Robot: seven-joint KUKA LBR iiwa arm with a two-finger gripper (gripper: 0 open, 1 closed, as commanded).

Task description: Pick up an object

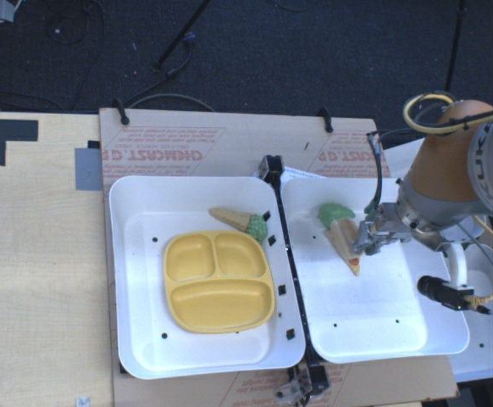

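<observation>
Camera view: one yellow tray (pixel 218 281), two cones (pixel 240 220) (pixel 345 244), claw (pixel 367 240) grip unclear.

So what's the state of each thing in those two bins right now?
Yellow divided plate: lying flat, right way up, in the left bin.
Green-topped toy ice cream cone: on its side beside the plate's far edge.
Pizza slice: flat in the right bin, point toward the camera.
Green toy piece: touching the slice's far end.
Gripper: low at the slice.

One fixed camera looks slantwise down on both bins (pixel 136 227).
</observation>
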